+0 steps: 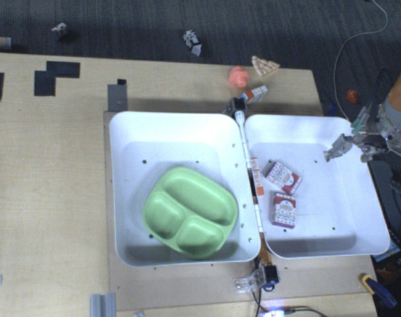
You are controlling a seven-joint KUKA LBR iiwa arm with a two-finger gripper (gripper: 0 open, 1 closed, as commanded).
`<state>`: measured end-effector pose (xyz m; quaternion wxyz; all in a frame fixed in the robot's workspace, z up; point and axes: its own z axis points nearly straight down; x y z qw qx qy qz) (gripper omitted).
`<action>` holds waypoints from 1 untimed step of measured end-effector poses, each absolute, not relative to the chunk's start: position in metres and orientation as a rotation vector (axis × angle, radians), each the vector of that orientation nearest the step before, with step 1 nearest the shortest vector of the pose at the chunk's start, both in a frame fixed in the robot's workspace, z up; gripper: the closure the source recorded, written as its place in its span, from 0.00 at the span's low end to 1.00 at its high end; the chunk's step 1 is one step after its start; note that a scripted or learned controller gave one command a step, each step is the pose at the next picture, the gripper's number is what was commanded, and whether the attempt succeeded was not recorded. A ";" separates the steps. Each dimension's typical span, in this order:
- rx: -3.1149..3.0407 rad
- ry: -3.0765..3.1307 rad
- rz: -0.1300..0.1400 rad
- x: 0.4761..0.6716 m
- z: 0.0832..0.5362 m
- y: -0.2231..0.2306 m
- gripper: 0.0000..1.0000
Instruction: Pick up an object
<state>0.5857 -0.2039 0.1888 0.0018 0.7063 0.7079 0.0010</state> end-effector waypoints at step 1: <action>2.214 2.222 0.007 0.570 0.098 -0.125 0.00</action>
